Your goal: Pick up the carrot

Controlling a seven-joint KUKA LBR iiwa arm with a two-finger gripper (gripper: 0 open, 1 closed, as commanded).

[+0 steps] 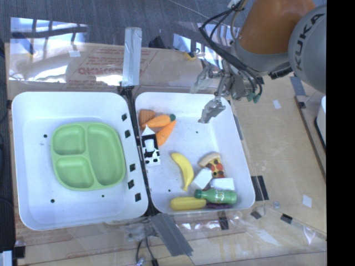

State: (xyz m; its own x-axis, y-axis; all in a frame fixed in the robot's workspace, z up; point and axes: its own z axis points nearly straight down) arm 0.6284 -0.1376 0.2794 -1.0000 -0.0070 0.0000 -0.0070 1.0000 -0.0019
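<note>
1. Pincer (213, 111) hangs over the far right part of the right bin (236, 127), near its back wall. The fingers are too blurred and foreshortened to tell how far apart they stand; nothing can be seen held between them.
2. Carrot (159, 121) lies to the pincer's left and a touch nearer the front, close to the divider between the bins. It is well apart from the pincer, with bare bin floor between.
3. Crowding at the target: a second orange piece (166, 131) lies touching the carrot on its front side, and another orange-brown piece (146, 116) sits just beyond it toward the divider. A black-and-white block (150, 147) is just in front of that cluster.
4. Risk, judged: a closing grip could catch the neighbouring orange piece instead of, or along with, the carrot, since they touch.
5. Risk, judged: the carrot is close to the bin wall; a finger coming down on the far side may strike the wall or divider.
6. Risk, judged: the carrot is rounded and tapered, so an off-centre pinch could squirt it out sideways.
7. Banana (183, 169), pizza slice (211, 160) and green bottle (217, 196) lie toward the front of the bin, clear of the likely path. Green tray (89, 155) sits in the left bin (22, 148).
</note>
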